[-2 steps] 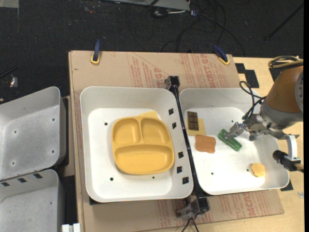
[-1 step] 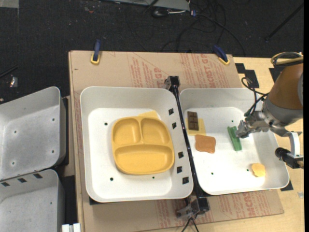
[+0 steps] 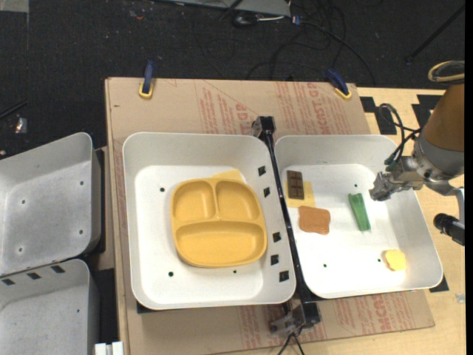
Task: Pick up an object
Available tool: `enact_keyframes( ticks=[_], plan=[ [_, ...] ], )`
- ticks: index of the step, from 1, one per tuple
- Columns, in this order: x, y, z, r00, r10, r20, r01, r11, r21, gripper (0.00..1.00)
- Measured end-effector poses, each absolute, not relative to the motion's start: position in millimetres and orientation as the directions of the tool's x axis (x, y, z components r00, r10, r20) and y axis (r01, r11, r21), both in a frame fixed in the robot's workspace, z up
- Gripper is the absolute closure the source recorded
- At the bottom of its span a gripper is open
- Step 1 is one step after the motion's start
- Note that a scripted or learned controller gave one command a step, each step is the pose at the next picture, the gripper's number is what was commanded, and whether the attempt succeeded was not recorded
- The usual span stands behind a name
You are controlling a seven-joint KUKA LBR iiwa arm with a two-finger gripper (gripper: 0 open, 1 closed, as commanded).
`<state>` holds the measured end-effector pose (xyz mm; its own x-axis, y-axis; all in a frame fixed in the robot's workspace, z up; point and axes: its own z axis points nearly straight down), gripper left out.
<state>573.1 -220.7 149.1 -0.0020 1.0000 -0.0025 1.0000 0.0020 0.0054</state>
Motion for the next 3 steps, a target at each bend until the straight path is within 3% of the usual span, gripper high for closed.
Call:
enact_keyframes(
  ticks=[1,2,3],
  plan=[
    [572.5,-210.7,201.2,-0.003,1.000,-0.002,1.000,0.003,0.006,1.00],
    [573.5,-210.8,225.7,-0.002,1.000,-0.002,1.000,0.002,0.004,1.00],
    [580.6,-153.0,234.5,-0.006,1.000,0.001,1.000,0.006,0.001,1.00]
  ],
)
